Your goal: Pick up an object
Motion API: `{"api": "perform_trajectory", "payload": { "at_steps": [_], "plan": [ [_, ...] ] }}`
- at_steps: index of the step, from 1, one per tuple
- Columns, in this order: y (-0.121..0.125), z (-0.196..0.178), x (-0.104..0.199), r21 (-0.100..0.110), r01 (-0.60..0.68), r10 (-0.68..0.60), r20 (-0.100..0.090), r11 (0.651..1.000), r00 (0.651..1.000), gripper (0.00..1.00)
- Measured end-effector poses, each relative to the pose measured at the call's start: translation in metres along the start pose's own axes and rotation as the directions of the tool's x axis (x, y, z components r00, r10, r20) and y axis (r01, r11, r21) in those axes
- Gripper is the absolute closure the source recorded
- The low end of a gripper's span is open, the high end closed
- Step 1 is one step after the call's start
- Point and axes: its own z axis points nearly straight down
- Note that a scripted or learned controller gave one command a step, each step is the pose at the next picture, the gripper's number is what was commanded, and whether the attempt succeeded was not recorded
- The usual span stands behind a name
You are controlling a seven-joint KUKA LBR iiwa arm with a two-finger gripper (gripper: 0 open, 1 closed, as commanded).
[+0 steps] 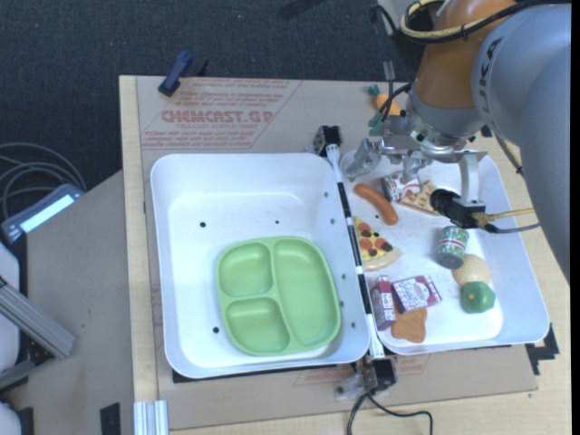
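Hot dog point(376, 202) in right bin point(521, 320) | board point(217, 116) reads "CHEMCAST" | hand point(412, 161) state: cannot tell

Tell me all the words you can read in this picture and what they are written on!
"CHEMCAST G P": big red letters printed on the brown board behind the left bin; the last letters are blurred, so I am not sure of them.
Smaller red lines above and below it on the board: too small to read.
Label on the small can: too blurred to read.
Dark red packet: print too blurred to read.
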Motion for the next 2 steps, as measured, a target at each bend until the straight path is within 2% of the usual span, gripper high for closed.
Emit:
{"api": "perform_trajectory", "payload": {
  "at_steps": [1,2],
  "plan": [
    [-0.006,0.001,-0.036,0.005,-0.002,0.002,0.001,1.0,1.0,0.0],
    [0.016,0.062,-0.061,0.003,-0.002,0.002,0.002,1.0,1.0,0.0]
  ]
}}
